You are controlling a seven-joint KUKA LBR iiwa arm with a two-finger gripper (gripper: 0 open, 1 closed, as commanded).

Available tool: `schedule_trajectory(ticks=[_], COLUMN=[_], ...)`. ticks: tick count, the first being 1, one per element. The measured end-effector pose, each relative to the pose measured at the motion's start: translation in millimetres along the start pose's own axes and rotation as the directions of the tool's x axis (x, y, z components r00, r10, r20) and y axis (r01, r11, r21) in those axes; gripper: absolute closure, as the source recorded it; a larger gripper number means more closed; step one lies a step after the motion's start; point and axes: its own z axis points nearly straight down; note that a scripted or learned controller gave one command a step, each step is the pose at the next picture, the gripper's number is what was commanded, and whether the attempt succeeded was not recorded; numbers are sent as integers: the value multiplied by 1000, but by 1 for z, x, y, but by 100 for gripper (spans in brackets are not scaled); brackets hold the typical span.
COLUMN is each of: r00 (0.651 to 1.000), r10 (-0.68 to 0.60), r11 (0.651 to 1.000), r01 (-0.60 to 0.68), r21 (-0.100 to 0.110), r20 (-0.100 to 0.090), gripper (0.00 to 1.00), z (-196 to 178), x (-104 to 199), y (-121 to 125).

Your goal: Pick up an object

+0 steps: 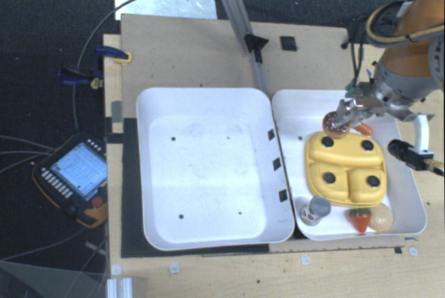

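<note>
Reaching in from the right, the pincer [343,117] hung low over the right bin [292,109], its tip at a small brown ring-shaped object [334,125] just above the yellow moulded tray [346,168]. Whether it gripped the object, or how far it stood open, I could not tell.

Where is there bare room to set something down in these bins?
The left bin has bare floor from wall to wall. The right bin is crowded: yellow tray, small can, strawberry. Its only free patch is the near-left corner beside the divider, above the tray.
</note>
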Motion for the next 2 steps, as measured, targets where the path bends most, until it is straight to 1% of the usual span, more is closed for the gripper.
schedule_trajectory(ticks=[1, 2], r00=[1000, 1000], r10=[-5, -4], r11=[1000, 1000], r01=[5, 4], r21=[1, 0], r20=[-2, -1], gripper=[100, 100], z=[3, -11], x=[60, 113], y=[-5, 1])
